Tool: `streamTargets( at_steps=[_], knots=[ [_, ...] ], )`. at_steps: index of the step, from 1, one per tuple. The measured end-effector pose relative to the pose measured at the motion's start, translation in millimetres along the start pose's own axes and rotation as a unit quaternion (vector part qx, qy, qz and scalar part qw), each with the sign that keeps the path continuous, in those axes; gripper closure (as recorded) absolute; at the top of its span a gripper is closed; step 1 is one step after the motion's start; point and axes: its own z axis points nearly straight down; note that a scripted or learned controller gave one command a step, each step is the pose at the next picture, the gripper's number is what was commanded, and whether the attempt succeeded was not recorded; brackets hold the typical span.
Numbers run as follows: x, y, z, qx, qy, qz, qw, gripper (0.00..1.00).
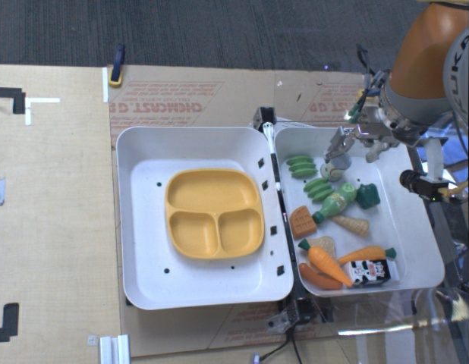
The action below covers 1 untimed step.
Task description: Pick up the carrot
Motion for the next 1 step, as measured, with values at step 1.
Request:
streamTargets(
  at_steps=[1],
  knots=[
    [-33.2, -64.5, 111.2, -0.001, 0.001, -0.054, 0.9986, 0.00]
  ],
)
